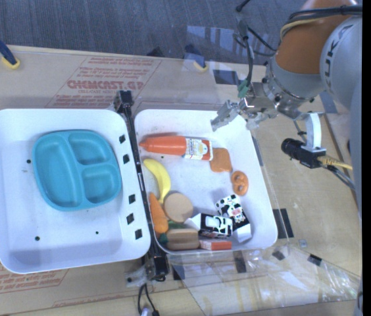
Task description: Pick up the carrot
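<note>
Tan cardboard bench [172,78], white bins [8,176], grey carpet [106,12]

My arm [323,41] wears smooth grey casing and a glossy orange band. The two bins [14,242] below me look like smooth white plastic with a soft sheen. The blue tray [77,168] is matt plastic. The carrot [158,214] looks like smooth orange plastic. The bench [100,78] is printed brown cardboard, dull and flat.
</note>
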